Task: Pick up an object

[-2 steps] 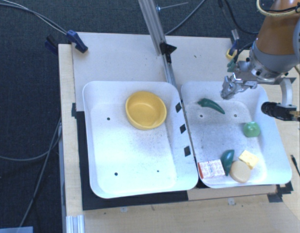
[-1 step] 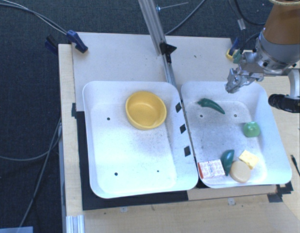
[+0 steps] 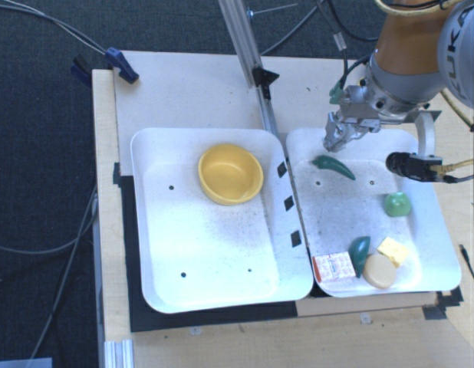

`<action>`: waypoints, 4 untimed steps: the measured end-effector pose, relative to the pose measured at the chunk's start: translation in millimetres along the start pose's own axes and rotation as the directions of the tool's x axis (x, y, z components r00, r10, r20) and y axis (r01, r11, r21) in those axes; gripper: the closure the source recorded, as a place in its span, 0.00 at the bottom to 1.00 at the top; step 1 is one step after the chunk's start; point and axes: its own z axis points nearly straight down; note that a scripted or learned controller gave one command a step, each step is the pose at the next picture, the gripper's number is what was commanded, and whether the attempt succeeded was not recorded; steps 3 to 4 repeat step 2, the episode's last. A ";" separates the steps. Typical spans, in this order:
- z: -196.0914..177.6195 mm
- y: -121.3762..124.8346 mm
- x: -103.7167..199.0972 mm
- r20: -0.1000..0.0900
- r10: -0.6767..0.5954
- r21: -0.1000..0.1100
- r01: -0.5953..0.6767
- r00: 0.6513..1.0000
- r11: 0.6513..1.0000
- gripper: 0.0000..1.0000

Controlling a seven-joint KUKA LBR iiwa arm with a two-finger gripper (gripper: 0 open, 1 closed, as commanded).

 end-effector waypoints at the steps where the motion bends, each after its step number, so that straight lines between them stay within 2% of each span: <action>1: 12.3 16.0 61.0 0.002 -0.001 -0.005 0.001 1.000 1.000 1.00; 2: 21.1 23.9 125.7 0.002 -0.002 -0.009 0.002 1.000 1.000 1.00; 4: 21.1 23.9 125.7 0.002 -0.002 -0.009 0.002 1.000 1.000 1.00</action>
